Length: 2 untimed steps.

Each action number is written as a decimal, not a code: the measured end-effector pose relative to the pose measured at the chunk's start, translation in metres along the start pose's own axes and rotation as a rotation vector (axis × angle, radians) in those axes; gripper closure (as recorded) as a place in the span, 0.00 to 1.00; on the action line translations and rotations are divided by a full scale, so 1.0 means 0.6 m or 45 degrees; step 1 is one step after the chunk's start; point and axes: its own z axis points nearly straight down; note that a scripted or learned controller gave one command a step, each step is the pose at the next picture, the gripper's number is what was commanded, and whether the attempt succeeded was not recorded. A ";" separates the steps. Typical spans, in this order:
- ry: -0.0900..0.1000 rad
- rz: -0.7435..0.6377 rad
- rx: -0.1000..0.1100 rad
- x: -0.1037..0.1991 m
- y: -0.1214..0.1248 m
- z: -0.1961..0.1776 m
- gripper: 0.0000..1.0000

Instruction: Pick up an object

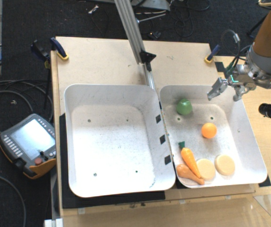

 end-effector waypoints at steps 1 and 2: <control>-0.002 -0.002 -0.005 0.000 0.001 -0.005 0.00; -0.002 0.002 -0.001 -0.007 0.016 0.081 0.00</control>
